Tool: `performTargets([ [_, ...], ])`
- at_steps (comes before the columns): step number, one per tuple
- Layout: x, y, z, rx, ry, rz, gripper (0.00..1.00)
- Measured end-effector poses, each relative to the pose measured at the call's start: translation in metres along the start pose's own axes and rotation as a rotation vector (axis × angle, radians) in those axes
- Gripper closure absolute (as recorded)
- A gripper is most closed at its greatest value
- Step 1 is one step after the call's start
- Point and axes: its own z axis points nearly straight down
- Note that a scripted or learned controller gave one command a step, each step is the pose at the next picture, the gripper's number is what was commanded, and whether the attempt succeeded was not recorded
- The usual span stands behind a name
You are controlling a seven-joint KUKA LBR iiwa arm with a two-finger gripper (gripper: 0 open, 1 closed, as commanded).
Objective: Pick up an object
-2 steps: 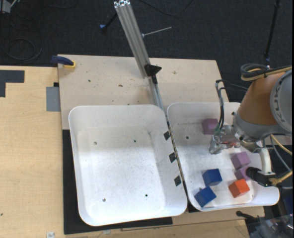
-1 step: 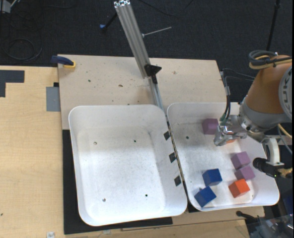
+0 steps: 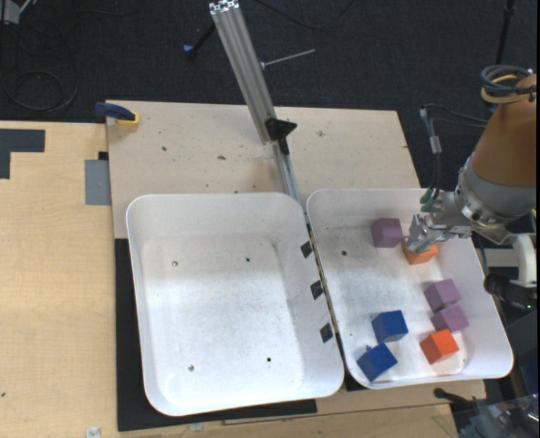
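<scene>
Orange block (image 3: 421, 255) sits under the hand (image 3: 423, 237) in the right bin (image 3: 343, 210), just beside a purple cube (image 3: 387, 233); I cannot tell whether the hand grips it.

Pale wooden bench (image 3: 42, 281) — two white bins (image 3: 224, 308) on it, side by side.
</scene>
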Motion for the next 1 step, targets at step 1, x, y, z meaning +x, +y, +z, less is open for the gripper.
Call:
performTargets([
  [1,0.0582,0.0027,0.0079,0.007,0.004,-0.004,1.00],
])
